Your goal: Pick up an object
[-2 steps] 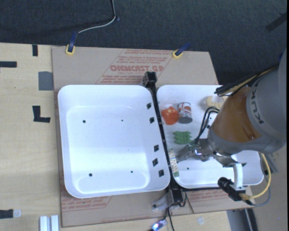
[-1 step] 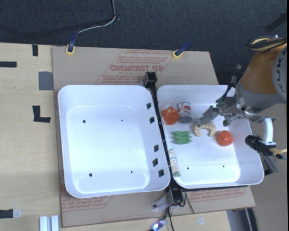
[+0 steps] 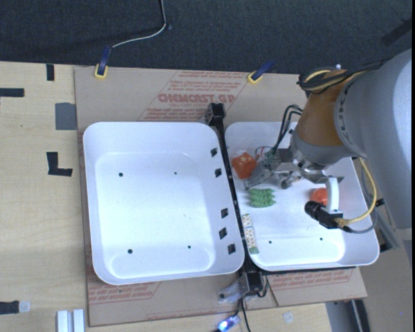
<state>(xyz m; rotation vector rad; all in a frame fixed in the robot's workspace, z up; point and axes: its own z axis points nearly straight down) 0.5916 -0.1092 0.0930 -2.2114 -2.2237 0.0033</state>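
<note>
The gripper [image 3: 273,175] hangs low inside the right bin [image 3: 297,254], near its left wall. An orange block [image 3: 243,164] lies just to the left of it, close by. A green toy [image 3: 262,198] lies just below it, with its long side running left to right. Both are near, but apart from the gripper. I cannot tell how far open it is, and nothing can be seen held in it.
</note>
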